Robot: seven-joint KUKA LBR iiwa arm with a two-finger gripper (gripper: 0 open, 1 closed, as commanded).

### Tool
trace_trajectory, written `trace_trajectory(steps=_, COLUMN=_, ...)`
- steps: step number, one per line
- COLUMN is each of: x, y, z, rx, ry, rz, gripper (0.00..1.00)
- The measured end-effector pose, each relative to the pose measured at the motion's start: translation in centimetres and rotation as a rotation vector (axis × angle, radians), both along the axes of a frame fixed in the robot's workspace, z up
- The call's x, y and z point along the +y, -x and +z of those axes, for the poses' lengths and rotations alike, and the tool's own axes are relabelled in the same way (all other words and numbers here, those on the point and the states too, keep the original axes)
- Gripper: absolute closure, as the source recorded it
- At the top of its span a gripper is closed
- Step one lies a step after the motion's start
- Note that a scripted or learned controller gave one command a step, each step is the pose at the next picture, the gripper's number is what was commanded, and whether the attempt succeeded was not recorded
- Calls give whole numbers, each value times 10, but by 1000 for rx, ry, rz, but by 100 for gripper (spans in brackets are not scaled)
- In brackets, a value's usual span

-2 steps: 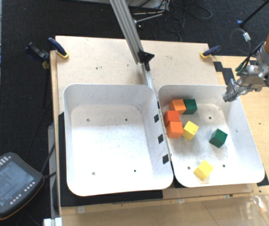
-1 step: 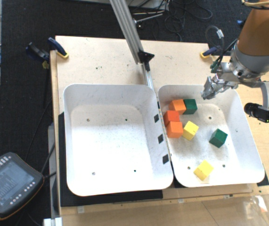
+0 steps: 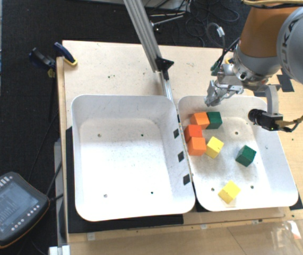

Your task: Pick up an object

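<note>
1. You've got the gripper (image 3: 215,97) in the upper right of the frame, hanging over the far rim of the right bin (image 3: 278,179). Nothing between its tips; whether it's spread or closed, can't tell from this angle.
2. Candidate things all sit in the right bin: a green cube (image 3: 214,119) just below the gripper, touching an orange cube (image 3: 199,119) on its left.
3. Below those, a second orange cube (image 3: 196,144), really two orange blocks stacked or butted, can't tell which. A yellow cube (image 3: 214,147) touches its right side.
4. Another green cube (image 3: 245,155) sits alone at mid-right, tilted on the bin floor. A second yellow cube (image 3: 229,191) sits alone toward the lower edge.
5. Left bin (image 3: 87,195) holds no blocks.
6. Handling, as a guess: small, rigid, light blocks, likely foam or wood, smooth painted faces. Not fragile. May slip if pinched on corners.
7. Take hold across two opposite flat faces, jaws square to the sides.
8. Clustered cubes leave little finger room; the nearest green one has only its right and far faces free. You'd have an easier grip on either lone cube.
9. Risk: nudging a neighbour, or the tilted green one rolling under contact.
</note>
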State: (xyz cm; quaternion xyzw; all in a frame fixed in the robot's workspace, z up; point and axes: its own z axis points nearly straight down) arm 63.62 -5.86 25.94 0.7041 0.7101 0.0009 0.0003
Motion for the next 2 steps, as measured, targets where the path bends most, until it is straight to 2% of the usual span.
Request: trace_trajectory(steps=2, x=103, y=-30, z=1, rx=-1, ry=2, rz=-2, gripper=100)
